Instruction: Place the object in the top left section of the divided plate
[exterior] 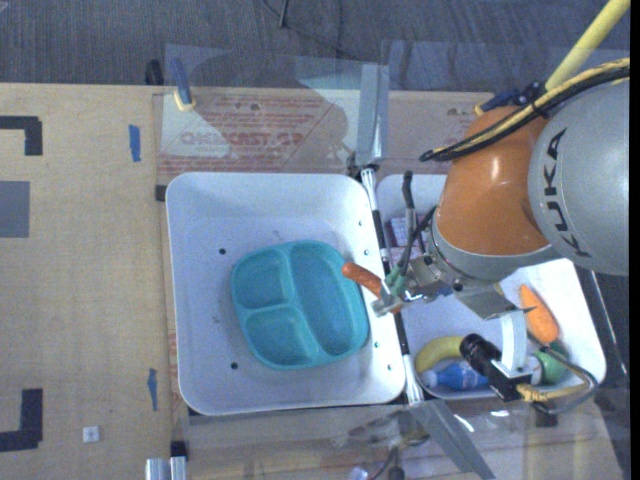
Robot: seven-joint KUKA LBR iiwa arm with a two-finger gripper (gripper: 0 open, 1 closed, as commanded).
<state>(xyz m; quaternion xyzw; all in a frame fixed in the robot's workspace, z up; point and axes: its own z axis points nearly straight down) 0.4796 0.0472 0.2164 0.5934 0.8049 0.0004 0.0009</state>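
Grey arm with orange band reaches in from right, over right bin
Left bin holds teal divided plate, all three sections bare
Gripper at divider between bins, just beside plate's right edge; fingers closed on small orange object, which overhangs plate rim
Carrot, banana, blue bottle in right bin

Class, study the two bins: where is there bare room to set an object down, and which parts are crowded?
Free: the white floor of the left bin above and left of the teal divided plate, plus the plate's three compartments. Crowded: the right bin, where a banana, a carrot and a blue item lie under the arm; the gripper with an orange object crowds the plate's right edge.
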